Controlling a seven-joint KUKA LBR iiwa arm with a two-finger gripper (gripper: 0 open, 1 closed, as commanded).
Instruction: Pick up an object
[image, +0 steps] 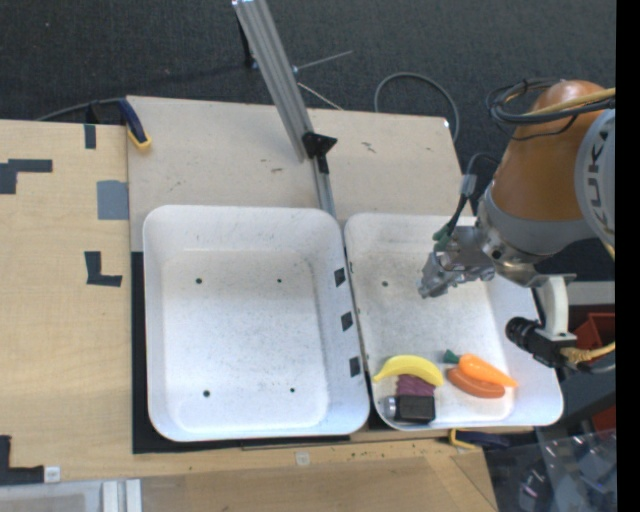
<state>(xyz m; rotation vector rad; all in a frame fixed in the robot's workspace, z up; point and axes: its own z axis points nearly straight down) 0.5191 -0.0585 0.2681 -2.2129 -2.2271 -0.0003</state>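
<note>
While the arm (545, 170) leans in from the right of the frame, its hand (436, 283) hangs over the upper middle of the right bin (385, 250), pointing down and to the left, with nothing caught in it; whether it is spread or pressed together I cannot tell from this angle. Well apart from it, the objects sit bunched in that bin's lower part, near the bottom edge of the frame. A banana (408, 369) curves along the left of the group, and just below it a dark purple piece (411, 385) touches its underside. Below that again lies a small black block (414, 408), hard against the bin's lower rim. To the right of these a carrot (480, 377) with a green stub at its left end lies tilted, close to the banana's tip. The left bin (240, 320) fills the middle of the frame, side by side with the right one, both on the table (220, 160). A grey metal bar (285, 85) runs down from the top centre to the gap between the bins.
</note>
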